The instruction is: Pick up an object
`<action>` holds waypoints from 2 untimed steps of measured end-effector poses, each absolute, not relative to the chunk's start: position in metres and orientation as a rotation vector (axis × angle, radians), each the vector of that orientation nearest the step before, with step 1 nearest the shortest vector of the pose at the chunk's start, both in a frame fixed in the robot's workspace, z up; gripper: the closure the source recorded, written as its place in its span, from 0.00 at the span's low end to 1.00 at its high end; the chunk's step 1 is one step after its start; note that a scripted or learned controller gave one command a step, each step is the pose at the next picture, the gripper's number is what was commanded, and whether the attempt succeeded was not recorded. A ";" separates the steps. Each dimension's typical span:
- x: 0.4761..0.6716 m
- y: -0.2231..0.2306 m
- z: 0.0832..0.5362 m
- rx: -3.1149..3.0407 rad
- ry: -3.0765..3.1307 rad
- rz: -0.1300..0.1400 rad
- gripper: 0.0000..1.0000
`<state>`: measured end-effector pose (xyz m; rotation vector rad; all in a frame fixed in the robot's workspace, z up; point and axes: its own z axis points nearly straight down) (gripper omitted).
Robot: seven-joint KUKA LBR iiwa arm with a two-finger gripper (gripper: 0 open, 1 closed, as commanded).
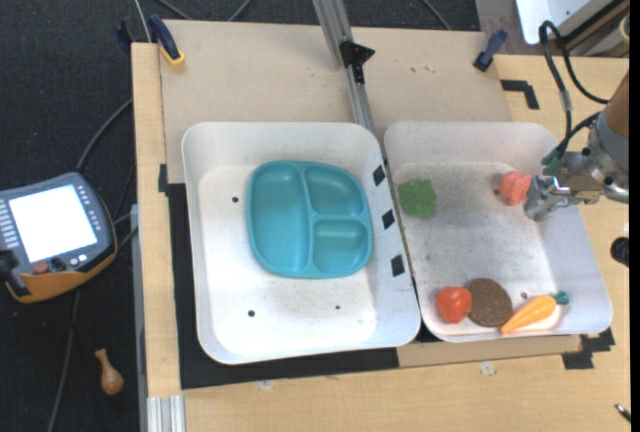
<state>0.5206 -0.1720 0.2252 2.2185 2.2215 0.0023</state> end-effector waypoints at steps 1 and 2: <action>0.544 -0.121 0.216 2.215 2.226 0.002 1.00; 0.564 -0.063 0.210 2.213 2.229 0.004 1.00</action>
